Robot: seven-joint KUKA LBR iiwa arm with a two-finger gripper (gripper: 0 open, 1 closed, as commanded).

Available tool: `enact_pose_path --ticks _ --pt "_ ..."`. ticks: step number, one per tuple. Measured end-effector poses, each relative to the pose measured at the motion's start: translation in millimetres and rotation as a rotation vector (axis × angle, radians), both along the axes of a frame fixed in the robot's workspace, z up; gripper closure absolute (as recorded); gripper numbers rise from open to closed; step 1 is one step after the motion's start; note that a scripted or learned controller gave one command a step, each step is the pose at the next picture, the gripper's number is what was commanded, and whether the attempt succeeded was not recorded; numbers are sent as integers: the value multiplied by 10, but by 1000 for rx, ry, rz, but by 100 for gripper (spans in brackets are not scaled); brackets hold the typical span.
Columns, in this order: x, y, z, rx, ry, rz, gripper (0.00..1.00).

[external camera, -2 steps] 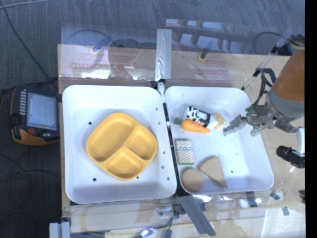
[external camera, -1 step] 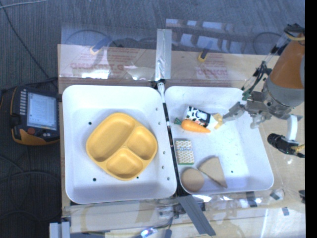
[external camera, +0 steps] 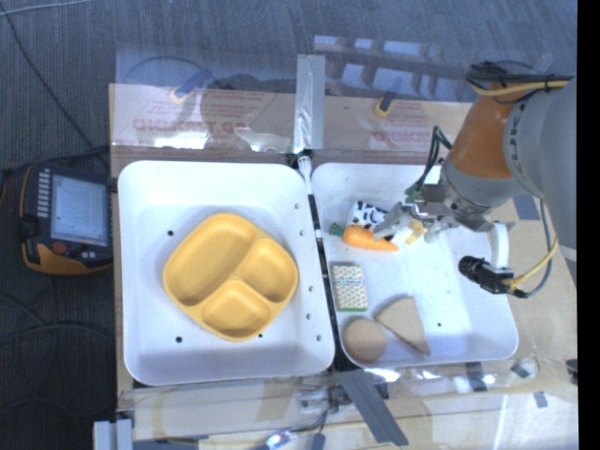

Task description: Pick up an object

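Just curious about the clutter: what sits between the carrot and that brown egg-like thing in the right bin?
In the camera view, a small checkered green sponge lies between the carrot and the brown egg, near the bin's left wall.

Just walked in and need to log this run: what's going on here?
A grey robot arm with an orange band reaches in from the right, its hand low in the right bin, right beside the toy carrot and a black-and-white toy. Nothing is visibly held. A patterned sponge, a tan egg and a wedge-shaped piece lie nearer the front. The left bin holds a yellow divided plate.
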State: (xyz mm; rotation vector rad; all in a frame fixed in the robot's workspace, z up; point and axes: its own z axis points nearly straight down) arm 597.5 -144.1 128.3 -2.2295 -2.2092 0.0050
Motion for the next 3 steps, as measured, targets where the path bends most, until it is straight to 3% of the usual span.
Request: enact_pose_path --ticks 1,2,3 --pt "348 366 -282 -12 -32 39 0" --pt "383 379 -150 -12 -42 41 100" --pt "710 839 776 -3 -2 50 100"
